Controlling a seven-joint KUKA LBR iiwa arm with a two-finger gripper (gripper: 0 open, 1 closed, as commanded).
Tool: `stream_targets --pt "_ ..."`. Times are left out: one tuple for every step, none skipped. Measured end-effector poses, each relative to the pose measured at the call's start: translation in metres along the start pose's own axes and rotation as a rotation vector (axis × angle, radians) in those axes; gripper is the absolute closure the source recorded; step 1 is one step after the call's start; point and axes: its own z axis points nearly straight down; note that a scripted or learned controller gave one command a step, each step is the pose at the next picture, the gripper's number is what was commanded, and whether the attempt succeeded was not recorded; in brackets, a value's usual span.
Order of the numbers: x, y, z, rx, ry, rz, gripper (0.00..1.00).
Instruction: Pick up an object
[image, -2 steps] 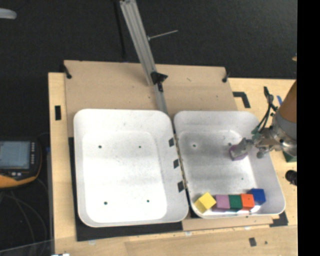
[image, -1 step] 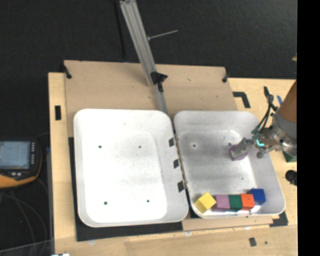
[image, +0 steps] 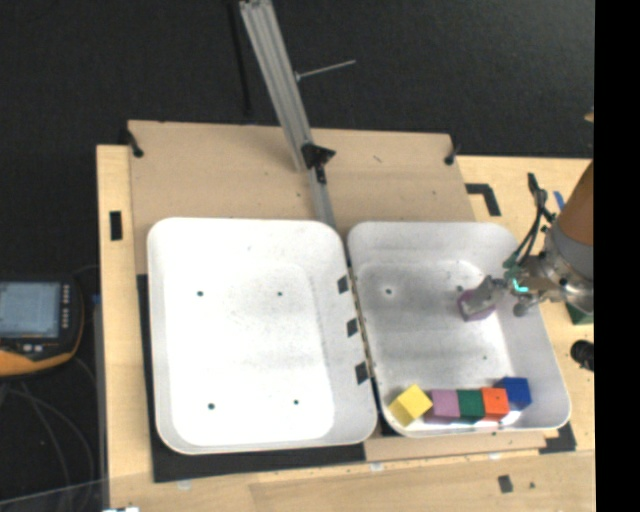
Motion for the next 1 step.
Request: stream_targets --pt "0.0 0.0 0.0 0.0 0.0 0.0 0.0"
